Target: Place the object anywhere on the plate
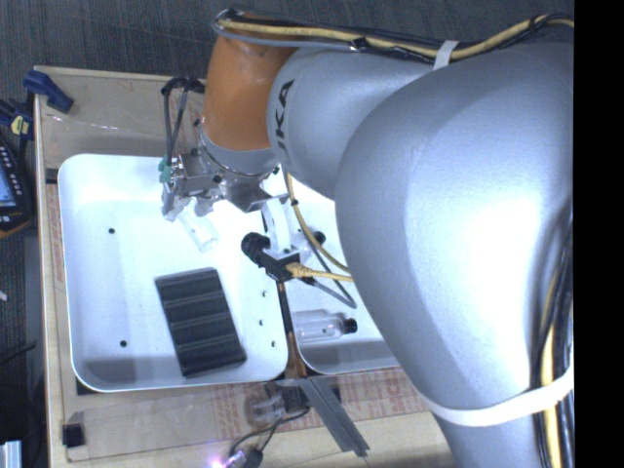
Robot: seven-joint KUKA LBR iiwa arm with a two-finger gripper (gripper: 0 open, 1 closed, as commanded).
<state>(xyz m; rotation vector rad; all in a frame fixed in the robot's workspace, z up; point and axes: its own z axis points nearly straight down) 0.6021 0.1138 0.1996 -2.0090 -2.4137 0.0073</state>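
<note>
Grey metal, the gripper (188,206) hangs over the upper part of the left bin (88,261); whether anything sits between its tips I cannot tell. At about five o'clock from it, apart, a black ribbed plate (200,320) lies flat on the bin floor. Farther out at four o'clock, a clear bottle with a dark cap (324,328) lies in the right bin (336,364).
</note>
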